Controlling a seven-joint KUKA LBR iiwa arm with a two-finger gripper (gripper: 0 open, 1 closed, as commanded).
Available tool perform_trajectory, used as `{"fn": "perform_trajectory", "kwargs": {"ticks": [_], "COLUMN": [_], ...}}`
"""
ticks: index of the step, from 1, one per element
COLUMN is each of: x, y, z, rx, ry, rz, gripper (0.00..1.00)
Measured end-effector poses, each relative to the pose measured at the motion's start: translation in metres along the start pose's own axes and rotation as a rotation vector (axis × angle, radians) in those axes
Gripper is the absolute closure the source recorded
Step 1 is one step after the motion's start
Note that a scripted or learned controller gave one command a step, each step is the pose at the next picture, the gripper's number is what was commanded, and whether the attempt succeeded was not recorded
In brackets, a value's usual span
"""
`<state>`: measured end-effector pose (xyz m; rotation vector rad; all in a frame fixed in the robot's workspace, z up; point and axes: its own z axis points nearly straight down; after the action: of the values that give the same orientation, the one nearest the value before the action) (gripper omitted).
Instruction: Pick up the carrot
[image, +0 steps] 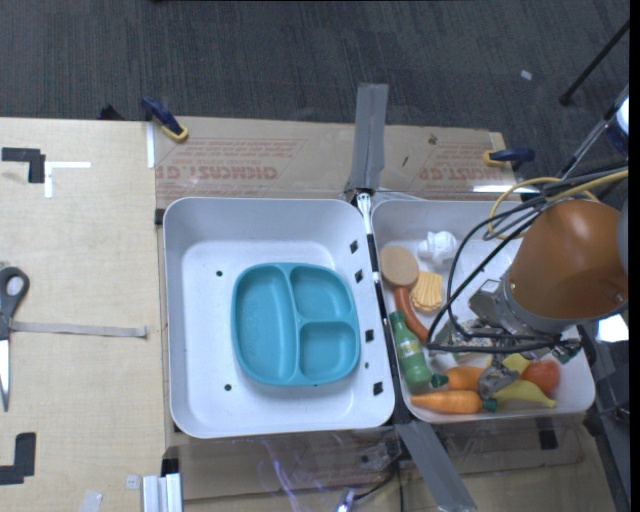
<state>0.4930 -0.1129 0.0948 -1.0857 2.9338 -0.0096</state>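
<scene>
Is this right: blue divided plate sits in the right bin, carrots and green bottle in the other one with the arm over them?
Not quite. The camera view shows the blue divided plate in the left bin, not the right. The rest holds: the carrots and green bottle lie in the right bin, with the arm over them.

Glossy plastic carrot (448, 402), lower right; smooth teal plastic plate (296, 324), centre; pale matt wooden bench (75, 260), left.
</scene>
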Motion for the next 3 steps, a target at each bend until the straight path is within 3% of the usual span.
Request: {"fn": "perform_trajectory", "kwargs": {"ticks": [1, 2, 3], "x": [0.025, -0.074, -0.021], "y": [-0.028, -0.04, -0.001], "z": [-0.001, 0.003, 0.002], "rx": [0.002, -0.008, -0.007], "ry": [-0.001, 0.005, 0.008], "rz": [0.087, 0.073, 0.186], "gripper": [0.0, 0.0, 0.0]}}
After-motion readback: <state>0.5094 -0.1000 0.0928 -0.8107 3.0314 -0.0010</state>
